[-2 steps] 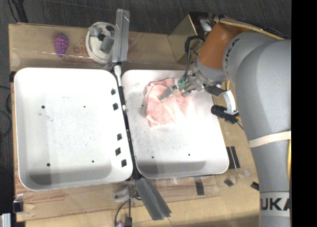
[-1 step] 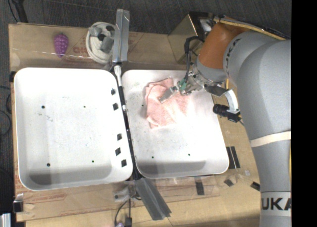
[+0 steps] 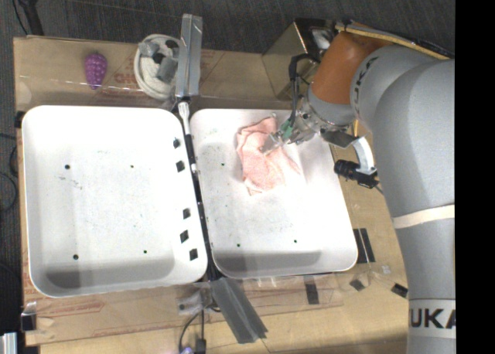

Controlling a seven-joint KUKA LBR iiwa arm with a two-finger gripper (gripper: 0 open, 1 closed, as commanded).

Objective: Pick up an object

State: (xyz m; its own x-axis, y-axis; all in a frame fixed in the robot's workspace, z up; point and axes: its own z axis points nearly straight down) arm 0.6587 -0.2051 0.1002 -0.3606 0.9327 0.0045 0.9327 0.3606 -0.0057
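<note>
Right now you're looking at the tool (image 3: 280,137) sitting down on the pink cloth (image 3: 261,161), which is lying crumpled in the right bin (image 3: 325,229), upper-middle w/ respect to its rim. Can't tell how far it's opening or whether it's gripping cloth.

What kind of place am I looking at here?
Probably a robot test lab: a grey arm reaches over two white bins on a bench, above a pink cloth, with cables lying around.
</note>
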